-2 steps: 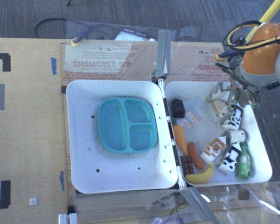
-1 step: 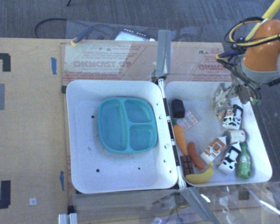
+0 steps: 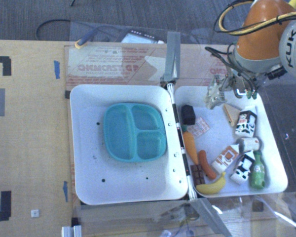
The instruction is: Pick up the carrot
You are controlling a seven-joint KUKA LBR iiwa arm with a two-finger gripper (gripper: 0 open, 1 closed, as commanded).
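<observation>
Pincer (image 3: 216,96) state unclear, above right bin (image 3: 278,174) holding carrot (image 3: 189,148); left bin (image 3: 84,181) holds tray (image 3: 135,132).

Both white bins (image 3: 84,147) appear to be smooth moulded plastic with a slight sheen. The teal divided tray (image 3: 135,132) looks like matt plastic. The carrot (image 3: 189,147) has a smooth, plastic-looking orange surface, as does the yellow banana (image 3: 211,185). The green bottle (image 3: 257,171) is glossy. The bench top (image 3: 29,132) reads as matt brown board or wood. The arm's orange band (image 3: 261,23) is glossy; the gripper (image 3: 215,97) looks like bare metal.
</observation>
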